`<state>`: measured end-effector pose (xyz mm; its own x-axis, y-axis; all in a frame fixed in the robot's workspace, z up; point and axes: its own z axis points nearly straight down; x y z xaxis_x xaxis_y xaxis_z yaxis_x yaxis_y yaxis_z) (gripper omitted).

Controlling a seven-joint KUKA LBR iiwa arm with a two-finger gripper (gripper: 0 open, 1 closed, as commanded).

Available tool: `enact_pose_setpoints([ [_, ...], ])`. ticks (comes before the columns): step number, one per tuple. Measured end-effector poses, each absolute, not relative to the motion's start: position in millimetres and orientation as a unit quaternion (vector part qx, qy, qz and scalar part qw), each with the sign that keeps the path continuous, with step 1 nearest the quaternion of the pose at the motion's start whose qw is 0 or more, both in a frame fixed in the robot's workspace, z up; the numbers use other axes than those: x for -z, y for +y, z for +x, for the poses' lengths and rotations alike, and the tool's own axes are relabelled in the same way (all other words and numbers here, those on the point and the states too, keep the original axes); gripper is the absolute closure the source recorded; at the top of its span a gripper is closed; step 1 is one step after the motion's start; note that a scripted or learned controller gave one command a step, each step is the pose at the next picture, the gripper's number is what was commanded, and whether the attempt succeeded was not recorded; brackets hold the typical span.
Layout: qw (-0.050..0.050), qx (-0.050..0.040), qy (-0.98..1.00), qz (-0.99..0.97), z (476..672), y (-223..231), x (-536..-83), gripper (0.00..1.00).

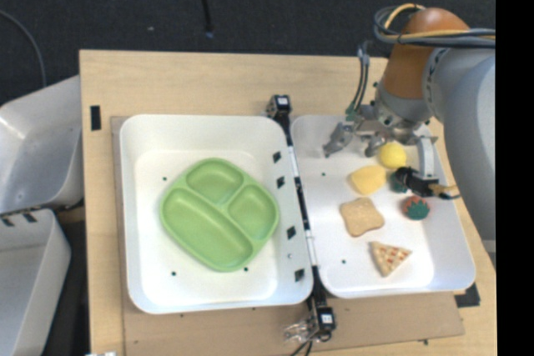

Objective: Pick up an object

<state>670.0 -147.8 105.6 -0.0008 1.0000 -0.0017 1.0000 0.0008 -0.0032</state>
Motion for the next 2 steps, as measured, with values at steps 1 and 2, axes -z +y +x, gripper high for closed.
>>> enact_pose_setpoints([
  [1,-0.003,0.0005,-0.708,-0.707,672.3,-149,-121,1.00],
  [2,-0.003,0.0016,-0.707,-0.708,669.0,-149,-167,1.00],
])
